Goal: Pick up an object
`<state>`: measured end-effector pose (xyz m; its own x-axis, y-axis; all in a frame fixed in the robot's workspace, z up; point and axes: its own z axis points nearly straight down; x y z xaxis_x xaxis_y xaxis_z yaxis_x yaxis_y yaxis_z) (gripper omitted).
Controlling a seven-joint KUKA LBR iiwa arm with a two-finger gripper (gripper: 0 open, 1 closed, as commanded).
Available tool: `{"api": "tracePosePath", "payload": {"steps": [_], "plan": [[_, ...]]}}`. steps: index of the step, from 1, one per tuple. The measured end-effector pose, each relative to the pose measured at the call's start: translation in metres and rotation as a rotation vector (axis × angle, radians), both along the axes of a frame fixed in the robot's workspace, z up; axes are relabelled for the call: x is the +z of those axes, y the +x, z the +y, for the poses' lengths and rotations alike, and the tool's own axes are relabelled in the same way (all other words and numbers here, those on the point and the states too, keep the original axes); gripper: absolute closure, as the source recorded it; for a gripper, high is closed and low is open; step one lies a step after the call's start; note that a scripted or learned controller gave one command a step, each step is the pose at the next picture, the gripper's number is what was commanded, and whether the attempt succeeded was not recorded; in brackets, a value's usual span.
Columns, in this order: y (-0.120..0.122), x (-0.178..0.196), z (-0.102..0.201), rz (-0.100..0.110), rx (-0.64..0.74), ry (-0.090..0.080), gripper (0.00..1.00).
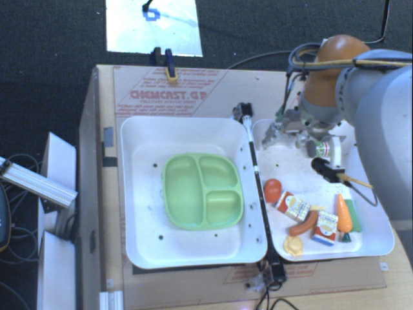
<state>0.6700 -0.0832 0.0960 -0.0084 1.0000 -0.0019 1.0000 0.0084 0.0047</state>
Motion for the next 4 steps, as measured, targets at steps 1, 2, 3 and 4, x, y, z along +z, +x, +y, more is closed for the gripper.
{"api": "tracePosePath", "payload": {"steps": [1,2,3,4], "plan": [[-0.018,-0.012,-0.001,0.004,-0.007,0.001,0.0],[-0.085,-0.012,-0.003,0.005,-0.007,0.002,0.0],[-0.036,-0.011,-0.003,0.002,-0.005,0.001,0.0],[-0.004,-0.011,0.001,0.002,-0.004,0.002,0.0]]}}
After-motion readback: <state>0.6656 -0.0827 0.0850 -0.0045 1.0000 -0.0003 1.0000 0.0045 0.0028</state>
